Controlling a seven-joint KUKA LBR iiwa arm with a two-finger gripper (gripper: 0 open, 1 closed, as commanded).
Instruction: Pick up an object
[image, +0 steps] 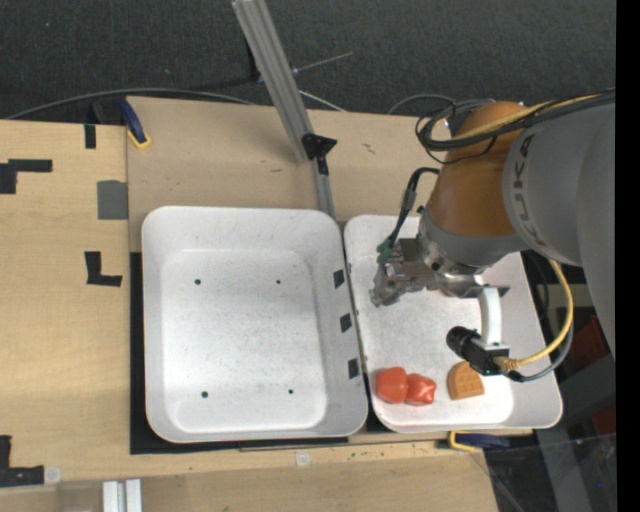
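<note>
The tool (388, 285) is seen low over the right bin (530, 400), near its left wall; whether it is wide, narrow or holding anything cannot be told from this angle. Two objects are located at the front of the right bin, well apart from the tool: a red object (404, 387) and, just to its right, a tan object (465, 381). The left bin (160, 300) is set alongside on the bench (60, 330).

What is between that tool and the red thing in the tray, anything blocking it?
Nothing visible does. The tool hangs over the right bin, and bare white floor lies between it and the red object near the bin's front edge. A tan block sits to the side, apart from it.
</note>
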